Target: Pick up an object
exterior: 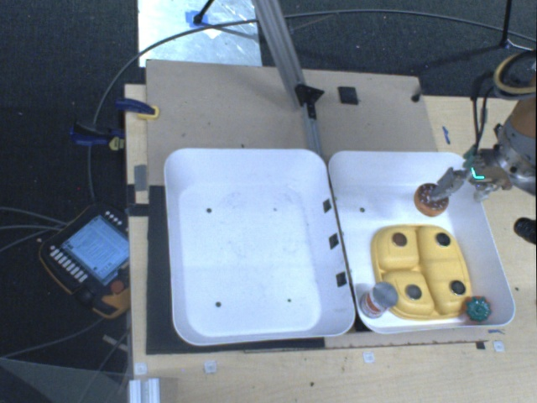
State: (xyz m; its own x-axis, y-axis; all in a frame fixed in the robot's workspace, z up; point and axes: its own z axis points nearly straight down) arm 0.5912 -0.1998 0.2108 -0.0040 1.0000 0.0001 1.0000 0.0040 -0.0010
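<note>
The fingers [443, 186] blur over a small brown round object [430, 201] at twelve o'clock in the right bin [361, 183]; I cannot tell their spread. At three o'clock the arm [516, 154] is cut off

Even, bright overhead light washes the white bins [243, 250] nearly featureless. Shadows under them are faint. Behind them a foil sheet [197, 19] glares. Detail is soft and grainy throughout.
</note>
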